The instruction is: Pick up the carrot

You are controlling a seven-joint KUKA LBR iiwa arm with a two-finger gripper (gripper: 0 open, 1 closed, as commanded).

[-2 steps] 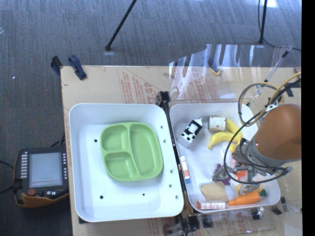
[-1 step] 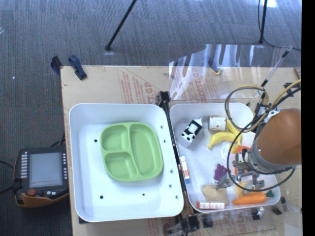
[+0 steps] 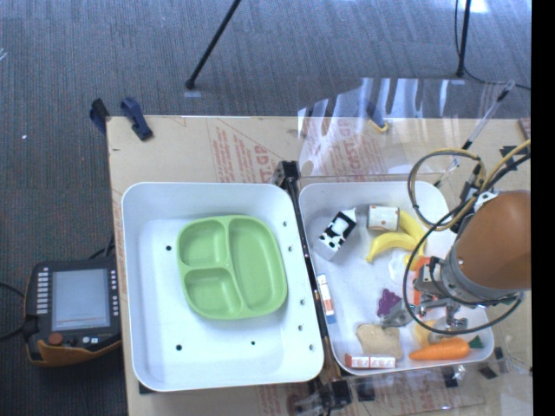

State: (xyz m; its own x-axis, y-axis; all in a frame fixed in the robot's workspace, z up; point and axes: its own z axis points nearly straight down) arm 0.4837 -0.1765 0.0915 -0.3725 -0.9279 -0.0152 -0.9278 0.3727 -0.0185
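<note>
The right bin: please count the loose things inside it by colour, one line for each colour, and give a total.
Right bin contents, as far as the arm lets me see:
Orange: 1, carrot
Yellow: 1, banana
Purple: 1, grapes
Black and white: 1, cow toy
Tan: 2, can, bread slice
Total: 6

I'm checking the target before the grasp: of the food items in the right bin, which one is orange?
The carrot, lying near the front right corner of the right bin. The banana is yellow, the grapes purple.
</note>
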